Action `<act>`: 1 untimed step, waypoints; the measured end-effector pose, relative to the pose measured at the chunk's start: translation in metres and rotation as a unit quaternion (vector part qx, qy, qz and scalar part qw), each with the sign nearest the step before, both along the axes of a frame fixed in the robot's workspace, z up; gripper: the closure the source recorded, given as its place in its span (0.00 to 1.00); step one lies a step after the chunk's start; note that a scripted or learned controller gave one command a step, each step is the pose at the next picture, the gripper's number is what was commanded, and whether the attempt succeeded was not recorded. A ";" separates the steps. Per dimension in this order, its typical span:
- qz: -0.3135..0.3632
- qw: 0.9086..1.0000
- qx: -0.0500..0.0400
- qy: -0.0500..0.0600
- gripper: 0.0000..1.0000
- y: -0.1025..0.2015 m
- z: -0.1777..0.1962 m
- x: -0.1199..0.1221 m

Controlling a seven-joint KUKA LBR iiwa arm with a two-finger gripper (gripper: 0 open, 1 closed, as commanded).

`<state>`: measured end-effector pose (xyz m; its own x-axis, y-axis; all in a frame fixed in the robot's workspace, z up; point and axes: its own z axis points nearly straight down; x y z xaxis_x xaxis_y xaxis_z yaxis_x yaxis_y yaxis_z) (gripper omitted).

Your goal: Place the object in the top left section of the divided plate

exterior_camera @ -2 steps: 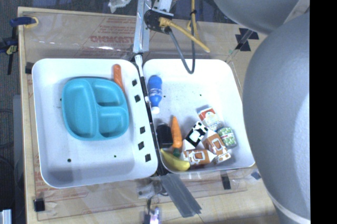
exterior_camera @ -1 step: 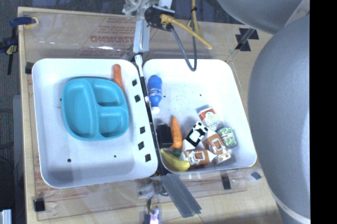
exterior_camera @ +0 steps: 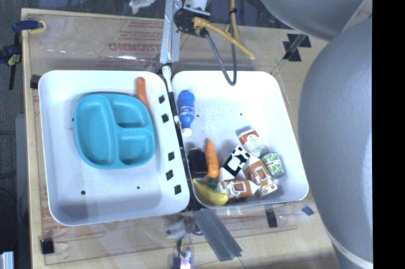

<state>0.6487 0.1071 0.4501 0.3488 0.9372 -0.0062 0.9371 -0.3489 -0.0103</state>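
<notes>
A light blue divided plate (exterior_camera: 115,130) lies in the left white bin (exterior_camera: 63,198), with nothing in its sections. An orange carrot-like piece (exterior_camera: 142,92) lies on the bin floor just past the plate's upper right corner, against the wall between the bins. My gripper (exterior_camera: 155,0) hangs high over the bench's far edge, above the divider between the two bins and well away from the plate and the carrot. I see nothing held in it.
The right bin (exterior_camera: 278,103) holds a blue bottle (exterior_camera: 185,109) near the divider, a second orange carrot (exterior_camera: 212,159), a banana (exterior_camera: 211,193), a black item (exterior_camera: 197,163) and several printed small boxes (exterior_camera: 253,166). A yellow cable (exterior_camera: 224,37) dangles over the right bin's far edge.
</notes>
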 end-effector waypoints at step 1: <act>0.006 1.000 0.000 0.003 1.00 0.003 0.009 0.000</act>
